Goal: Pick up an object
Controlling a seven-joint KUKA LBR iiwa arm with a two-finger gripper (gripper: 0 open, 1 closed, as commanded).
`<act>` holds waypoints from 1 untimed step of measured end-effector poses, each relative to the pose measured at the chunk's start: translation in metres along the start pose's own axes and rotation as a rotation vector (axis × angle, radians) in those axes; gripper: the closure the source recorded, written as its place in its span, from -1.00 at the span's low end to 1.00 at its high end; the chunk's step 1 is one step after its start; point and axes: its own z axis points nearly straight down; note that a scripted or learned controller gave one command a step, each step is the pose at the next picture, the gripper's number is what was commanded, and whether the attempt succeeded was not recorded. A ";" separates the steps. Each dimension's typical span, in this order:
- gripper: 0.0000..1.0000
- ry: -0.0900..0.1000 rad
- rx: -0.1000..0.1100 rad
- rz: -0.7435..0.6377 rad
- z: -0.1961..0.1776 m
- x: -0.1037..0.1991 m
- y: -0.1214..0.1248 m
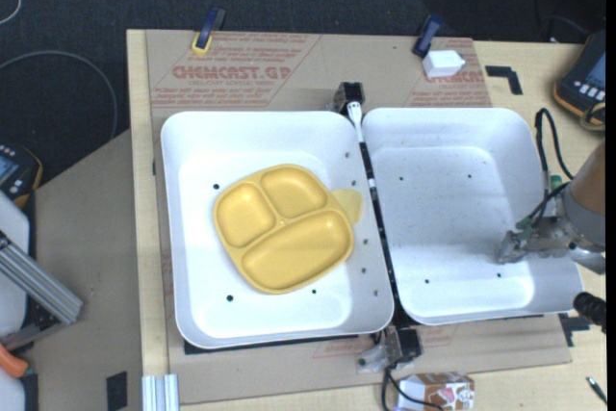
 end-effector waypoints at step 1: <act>1.00 0.000 0.000 0.000 0.000 0.000 0.000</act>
